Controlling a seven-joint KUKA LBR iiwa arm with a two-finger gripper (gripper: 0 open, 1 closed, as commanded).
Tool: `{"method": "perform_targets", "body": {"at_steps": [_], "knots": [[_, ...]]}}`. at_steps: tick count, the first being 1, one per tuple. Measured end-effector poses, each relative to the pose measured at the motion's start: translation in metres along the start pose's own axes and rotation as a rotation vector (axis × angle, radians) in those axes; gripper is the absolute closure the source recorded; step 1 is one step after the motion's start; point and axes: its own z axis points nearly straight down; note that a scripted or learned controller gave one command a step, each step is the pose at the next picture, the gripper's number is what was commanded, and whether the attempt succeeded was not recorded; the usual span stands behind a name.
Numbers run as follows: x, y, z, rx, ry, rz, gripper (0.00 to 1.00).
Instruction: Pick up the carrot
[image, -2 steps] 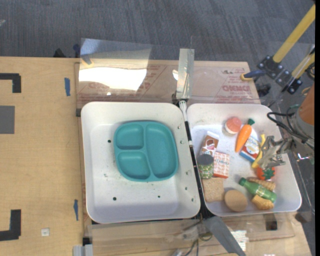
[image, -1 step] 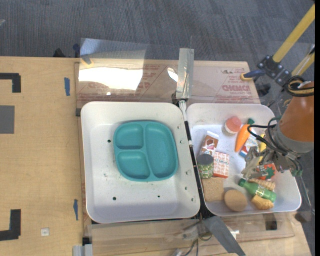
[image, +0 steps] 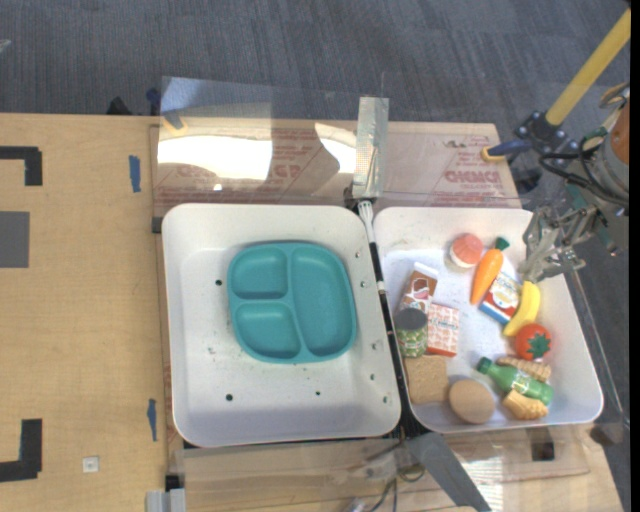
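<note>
The carrot, orange with a green top, lies tilted in the upper part of the right bin, its leafy end pointing up and right. It rests between a round red-and-white item and a blue-and-white packet. My gripper hangs over the bin's right rim, a short way right of the carrot and apart from it. Its metal fingers look spread, with nothing between them.
Crowding the right bin are a banana, a tomato, a green bottle, a bread roll, a cracker, small cartons and a dark can. A teal divided plate sits in the left bin.
</note>
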Motion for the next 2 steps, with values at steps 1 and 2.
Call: {"method": "perform_targets", "body": {"at_steps": [1, 2], "knots": [[0.035, -0.023, 0.149, -0.014, 0.019, -0.038, 1.00], [-0.012, 0.001, 0.188, -0.004, 0.006, 0.051, 1.00]]}}
